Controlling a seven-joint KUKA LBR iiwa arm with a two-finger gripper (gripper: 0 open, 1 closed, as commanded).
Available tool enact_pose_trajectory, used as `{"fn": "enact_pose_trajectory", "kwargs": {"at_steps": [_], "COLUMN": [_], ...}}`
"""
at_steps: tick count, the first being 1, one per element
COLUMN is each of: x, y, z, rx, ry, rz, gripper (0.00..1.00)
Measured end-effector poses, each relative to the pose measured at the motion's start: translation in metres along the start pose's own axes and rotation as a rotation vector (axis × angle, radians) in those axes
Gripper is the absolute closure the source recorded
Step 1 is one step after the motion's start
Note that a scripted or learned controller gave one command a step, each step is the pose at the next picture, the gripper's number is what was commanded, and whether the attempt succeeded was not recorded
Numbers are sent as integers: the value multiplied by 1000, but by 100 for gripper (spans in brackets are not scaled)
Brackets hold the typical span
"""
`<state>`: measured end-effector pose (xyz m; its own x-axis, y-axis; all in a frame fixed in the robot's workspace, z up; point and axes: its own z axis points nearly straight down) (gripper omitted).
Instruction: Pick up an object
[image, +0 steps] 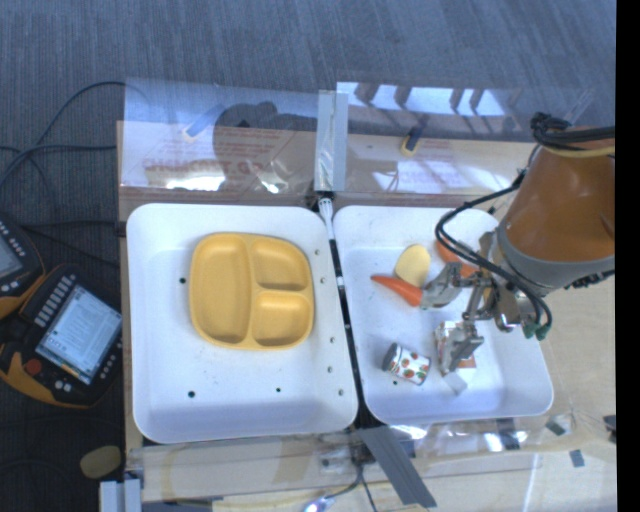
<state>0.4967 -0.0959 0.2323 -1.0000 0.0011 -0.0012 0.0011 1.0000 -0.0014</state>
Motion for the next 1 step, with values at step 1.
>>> {"fn": "enact_pose_trajectory", "kwargs": {"at_steps": [1], "x": [13], "y": [-5], "z": [129], "rx": [-1], "ry": [2], "rz": [114], "gripper": [0]}}
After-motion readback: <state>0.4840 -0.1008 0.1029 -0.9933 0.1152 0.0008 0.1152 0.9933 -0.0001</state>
